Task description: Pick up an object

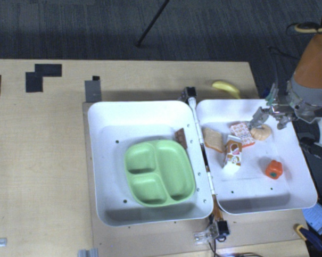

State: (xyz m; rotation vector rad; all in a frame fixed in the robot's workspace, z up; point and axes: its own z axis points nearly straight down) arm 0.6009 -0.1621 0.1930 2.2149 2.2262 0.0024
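Note:
The right bin [292, 197] holds several small items. These are a tan bread slice [213, 139], a red and white packet [240, 132], a small carton [233, 158] lying on its side, a pale round bun [262, 132] and an orange-red pepper [273, 169]. My gripper [270, 118] hangs over the bin's far right part, just above the bun and apart from it. Its fingers stand open with nothing between them.
In the left bin [106, 154] lies a green divided tray [159, 171], with a small brown item [180, 135] by the bin's right wall. A yellow banana [226, 87] rests on the bench behind the right bin. The grey arm with its orange band [314, 70] enters from the right.

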